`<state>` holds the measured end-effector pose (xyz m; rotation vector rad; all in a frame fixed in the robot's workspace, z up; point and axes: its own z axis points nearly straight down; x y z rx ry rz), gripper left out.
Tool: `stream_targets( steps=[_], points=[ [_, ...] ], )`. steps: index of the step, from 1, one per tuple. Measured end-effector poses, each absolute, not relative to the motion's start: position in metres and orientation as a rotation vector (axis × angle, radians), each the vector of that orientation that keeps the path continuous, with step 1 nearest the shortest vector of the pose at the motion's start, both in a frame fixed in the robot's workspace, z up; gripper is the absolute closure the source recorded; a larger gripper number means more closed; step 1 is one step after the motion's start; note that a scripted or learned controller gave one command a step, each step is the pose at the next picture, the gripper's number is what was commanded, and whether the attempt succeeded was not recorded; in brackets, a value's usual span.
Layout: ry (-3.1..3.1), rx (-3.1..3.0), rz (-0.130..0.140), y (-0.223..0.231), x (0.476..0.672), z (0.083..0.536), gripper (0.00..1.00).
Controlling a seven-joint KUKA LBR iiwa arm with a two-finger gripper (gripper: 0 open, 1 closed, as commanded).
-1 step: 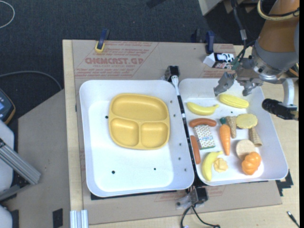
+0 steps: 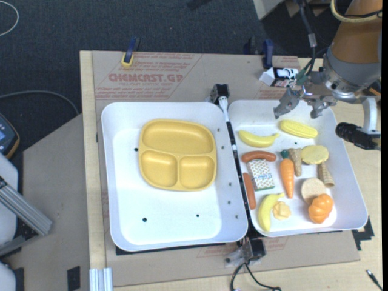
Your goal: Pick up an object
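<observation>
Yellow corn cob (image 2: 297, 128) lies lengthwise left-to-right in the right bin (image 2: 354, 187), beneath the spread, empty tool (image 2: 301, 108).

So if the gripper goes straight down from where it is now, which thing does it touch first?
Probably the yellow corn cob, which lies just below the open gripper in the right bin. Depth is unclear from this slant.

Open tool (image 2: 301, 106) above toy food in right bin (image 2: 351, 180), yellow tray (image 2: 177, 154) in left bin (image 2: 121, 180)
</observation>
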<state>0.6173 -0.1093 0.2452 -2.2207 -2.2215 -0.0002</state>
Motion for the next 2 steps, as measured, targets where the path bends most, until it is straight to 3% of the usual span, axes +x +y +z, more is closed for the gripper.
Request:
stream_targets(
  steps=[2],
  points=[
    [-2.217, -2.218, 0.006, -0.114, 0.616, 0.138, 0.0]
  ],
)
